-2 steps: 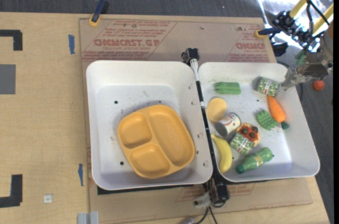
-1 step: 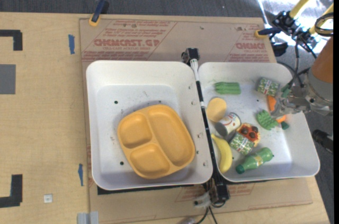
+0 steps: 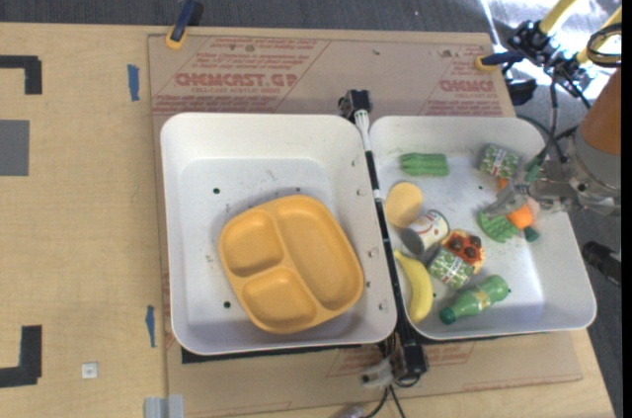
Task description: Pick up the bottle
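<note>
Near right bin point(image 3: 563, 307) front: green bottle point(image 3: 475, 298) lying; fingers point(image 3: 513, 206) well apart, state unclear.

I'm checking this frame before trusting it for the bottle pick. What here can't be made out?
- Gripper, camera view: its fingers blur into the toys beneath, so open or shut is unclear.
- Arm: cut off by the right edge.
- Green bottle: label too small to read.
- Items under the gripper in the right bin: partly hidden, identity unclear.
</note>
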### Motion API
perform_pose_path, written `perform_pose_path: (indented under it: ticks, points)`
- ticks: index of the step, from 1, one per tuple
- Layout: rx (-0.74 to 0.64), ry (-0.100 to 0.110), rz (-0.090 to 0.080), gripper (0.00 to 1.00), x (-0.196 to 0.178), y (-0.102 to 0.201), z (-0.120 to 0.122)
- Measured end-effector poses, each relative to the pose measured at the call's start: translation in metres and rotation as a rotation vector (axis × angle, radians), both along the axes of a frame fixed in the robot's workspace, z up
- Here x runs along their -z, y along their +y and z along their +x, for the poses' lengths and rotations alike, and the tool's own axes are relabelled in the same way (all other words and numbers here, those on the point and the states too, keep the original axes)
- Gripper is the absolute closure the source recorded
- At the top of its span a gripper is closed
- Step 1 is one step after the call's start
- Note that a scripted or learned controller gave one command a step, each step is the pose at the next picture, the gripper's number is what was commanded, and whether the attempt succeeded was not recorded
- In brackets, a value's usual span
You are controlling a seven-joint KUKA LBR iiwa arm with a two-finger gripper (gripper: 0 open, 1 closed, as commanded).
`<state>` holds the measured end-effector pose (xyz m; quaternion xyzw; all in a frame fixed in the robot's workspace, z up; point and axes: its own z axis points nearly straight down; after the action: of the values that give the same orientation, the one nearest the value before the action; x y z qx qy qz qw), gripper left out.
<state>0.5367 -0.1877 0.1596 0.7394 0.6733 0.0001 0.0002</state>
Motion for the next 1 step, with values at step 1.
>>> perform_pose_path:
  ticks: [1]
  points:
    - [0.0, -0.002, -0.001, 1.0, -0.0102, 0.0, 0.0008]
